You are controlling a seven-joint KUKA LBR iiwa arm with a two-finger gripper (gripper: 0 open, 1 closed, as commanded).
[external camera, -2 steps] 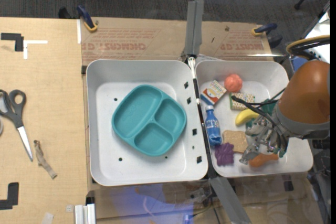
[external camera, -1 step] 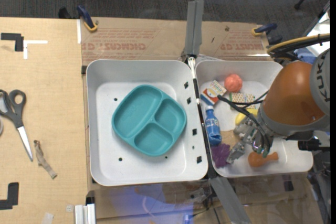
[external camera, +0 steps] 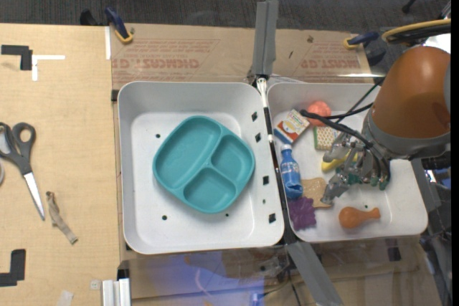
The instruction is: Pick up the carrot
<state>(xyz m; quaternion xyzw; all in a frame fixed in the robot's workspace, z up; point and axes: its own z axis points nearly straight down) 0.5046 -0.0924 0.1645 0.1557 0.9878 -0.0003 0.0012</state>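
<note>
An orange tapered piece, which I take for the carrot (external camera: 356,216), lies near the front edge of the right bin (external camera: 409,222), fat end to the left and thin end to the right. My gripper (external camera: 336,186) hangs over the middle of that bin, just above and left of the carrot and apart from it. It is low over a tan cracker-like piece (external camera: 313,189). Nothing shows held in it. The arm's orange band (external camera: 416,93) covers the bin's right rear part.
The right bin also holds a blue bottle (external camera: 290,172), a purple piece (external camera: 302,212), a yellow piece (external camera: 331,164), a small printed packet (external camera: 293,125) and a pink-orange round thing (external camera: 319,110). A teal divided plate (external camera: 204,164) lies in the left bin (external camera: 136,154). Scissors (external camera: 25,161) lie on the bench.
</note>
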